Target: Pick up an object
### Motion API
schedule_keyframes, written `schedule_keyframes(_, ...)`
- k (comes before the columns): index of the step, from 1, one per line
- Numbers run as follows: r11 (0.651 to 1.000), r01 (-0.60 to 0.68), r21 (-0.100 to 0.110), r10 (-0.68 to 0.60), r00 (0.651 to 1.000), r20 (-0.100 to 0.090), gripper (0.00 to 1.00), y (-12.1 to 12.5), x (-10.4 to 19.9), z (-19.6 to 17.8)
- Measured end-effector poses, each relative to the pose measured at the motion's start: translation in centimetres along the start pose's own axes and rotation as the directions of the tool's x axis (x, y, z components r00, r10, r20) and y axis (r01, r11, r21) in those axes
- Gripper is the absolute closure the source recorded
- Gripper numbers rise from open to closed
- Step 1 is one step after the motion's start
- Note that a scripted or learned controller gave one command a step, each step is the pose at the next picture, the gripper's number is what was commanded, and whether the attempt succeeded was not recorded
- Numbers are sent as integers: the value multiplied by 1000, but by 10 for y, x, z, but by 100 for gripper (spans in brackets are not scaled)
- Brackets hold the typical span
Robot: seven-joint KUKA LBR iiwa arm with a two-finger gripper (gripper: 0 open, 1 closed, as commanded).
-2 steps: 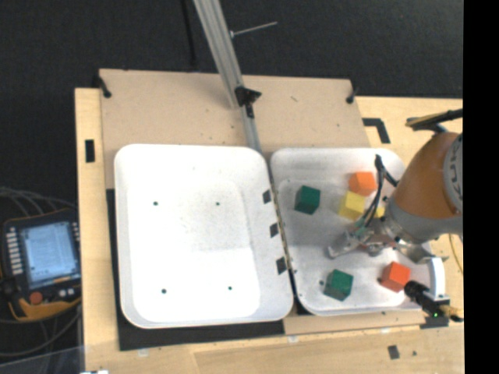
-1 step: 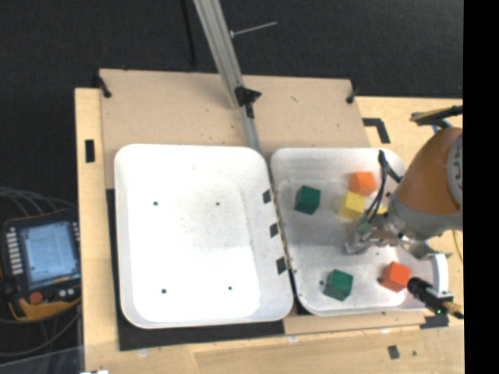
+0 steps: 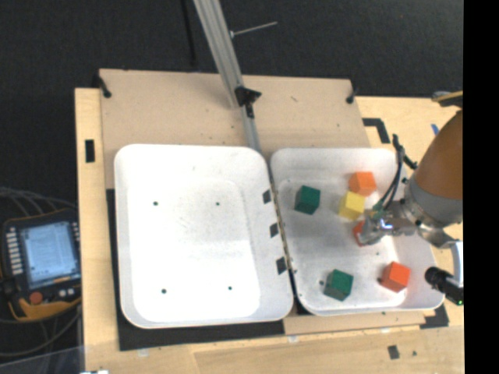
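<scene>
The right bin (image 3: 312,166) holds several small blocks: a green one (image 3: 307,199) at its upper left, another green one (image 3: 338,284) near its front edge, an orange one (image 3: 362,182) at the top, a yellow one (image 3: 352,205) just below it, and an orange-red one (image 3: 395,276) at the lower right. My gripper (image 3: 373,229) reaches in from the right and is down at the bin floor, right of the yellow block. A small red piece (image 3: 360,234) shows at its tip, partly hidden by the gripper.
The left bin (image 3: 191,232) lies beside the right one. A slanted metal pole (image 3: 222,49) rises from behind the bins. A pendant with a lit screen (image 3: 43,254) sits off the bench at the left. The arm's grey and orange body (image 3: 438,174) overhangs the right bin's right side.
</scene>
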State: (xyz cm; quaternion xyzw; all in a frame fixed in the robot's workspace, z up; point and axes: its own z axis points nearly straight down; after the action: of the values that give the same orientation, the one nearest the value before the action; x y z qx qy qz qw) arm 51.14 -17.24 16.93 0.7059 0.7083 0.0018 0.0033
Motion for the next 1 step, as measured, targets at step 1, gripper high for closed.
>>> schedule_keyframes(1, 1000, 1, -2, -1, 1000, 1, 100, 4, -1, -65)
